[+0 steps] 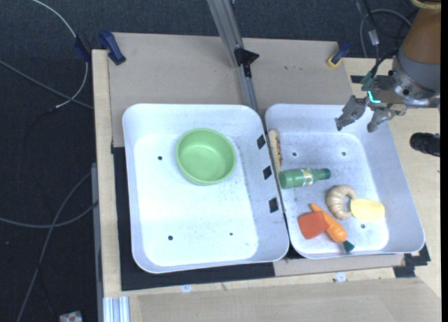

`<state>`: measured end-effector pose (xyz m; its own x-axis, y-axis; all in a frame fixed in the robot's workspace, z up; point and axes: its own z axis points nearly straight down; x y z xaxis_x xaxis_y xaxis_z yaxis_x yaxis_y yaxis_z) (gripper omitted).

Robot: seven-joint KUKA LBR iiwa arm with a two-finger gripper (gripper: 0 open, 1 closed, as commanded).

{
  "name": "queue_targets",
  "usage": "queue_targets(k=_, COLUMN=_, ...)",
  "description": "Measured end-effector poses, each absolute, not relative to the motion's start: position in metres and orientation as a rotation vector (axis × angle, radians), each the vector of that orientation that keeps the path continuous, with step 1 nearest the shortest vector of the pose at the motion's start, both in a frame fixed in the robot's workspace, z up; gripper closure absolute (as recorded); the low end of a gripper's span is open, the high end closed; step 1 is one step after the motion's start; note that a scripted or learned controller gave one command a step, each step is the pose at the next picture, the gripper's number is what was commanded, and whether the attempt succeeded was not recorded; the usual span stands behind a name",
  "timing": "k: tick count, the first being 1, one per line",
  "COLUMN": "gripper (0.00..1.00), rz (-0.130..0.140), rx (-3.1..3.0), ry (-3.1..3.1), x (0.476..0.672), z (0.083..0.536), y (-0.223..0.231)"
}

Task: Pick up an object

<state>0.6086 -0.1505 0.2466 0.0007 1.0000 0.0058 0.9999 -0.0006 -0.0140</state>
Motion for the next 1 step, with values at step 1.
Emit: queue_targets(k=1, gripper=0.00, rz=0.002, rx=-2.215, ry=-2.216, x=0.6099, z=0.2505, y=-0.1506)
